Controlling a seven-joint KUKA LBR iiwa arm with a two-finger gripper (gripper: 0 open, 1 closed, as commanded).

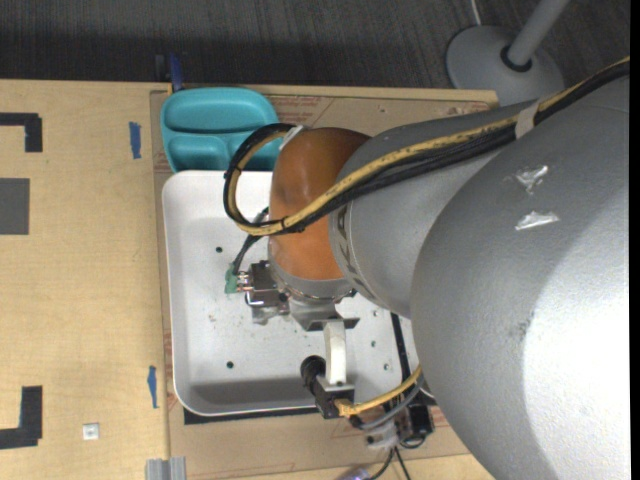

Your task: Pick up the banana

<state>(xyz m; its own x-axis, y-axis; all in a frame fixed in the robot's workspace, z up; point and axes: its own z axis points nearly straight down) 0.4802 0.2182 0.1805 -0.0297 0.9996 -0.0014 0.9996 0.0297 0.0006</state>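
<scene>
camera view, looking down at a slant. grey arm (520, 268) comes in from the right and fills most of that side. its orange band (305, 208) sits over the middle of the white bin (200, 318). below the band the tool (262, 296) points down over the bin's middle. it is seen from above, so i cannot tell whether it is wide or narrow, nor whether anything is in it. a small green bit (232, 280) shows at the tool's left edge; cannot say what it is.

banana: its place cannot be told — the arm covers the bin's right half and everything beyond it. the bare part of the bin floor, on the left and near side, carries a few dark specks (230, 365).

around: a teal tray (215, 118) lies just beside the bin's far rim, its right end under the band. the tan surface (80, 268) to the left bears black tape marks (25, 133), a grey square (12, 206) and short blue tape strips (135, 140). a round grey stand base (485, 58) sits on the dark floor (300, 18) at the far right — beyond the surface's far edge.
</scene>
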